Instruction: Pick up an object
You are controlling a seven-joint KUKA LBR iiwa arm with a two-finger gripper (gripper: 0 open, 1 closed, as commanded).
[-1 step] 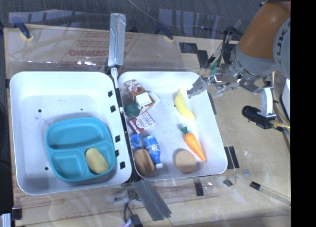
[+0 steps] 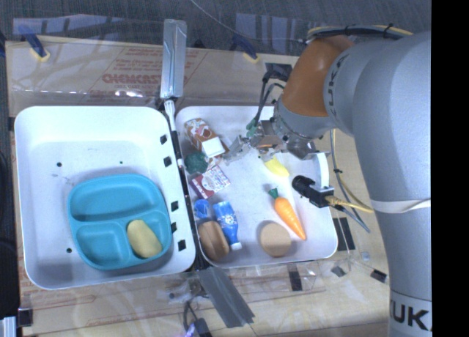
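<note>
Bench under two white bins, dark floor beyond. Left bin [image 2: 33, 182] with a blue tray [image 2: 110, 211] cradling a yellow potato-like lump [image 2: 144, 238], likely a drop spot. Right bin [image 2: 322, 236] crowded with pickable items: carrot [image 2: 288, 215], round bun [image 2: 275, 239], blue packet [image 2: 226, 222]. Gripper [image 2: 253, 141] low over the bin's upper middle; grip state impossible to tell.

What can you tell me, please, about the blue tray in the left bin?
The blue tray is a light blue, smooth, plastic-looking dish with rounded corners, split into compartments: one long section across the top and smaller ones below. It lies flat on the floor of the left bin, toward its lower half. A yellowish, potato-like object rests in its lower right compartment; the other sections hold nothing.
</note>
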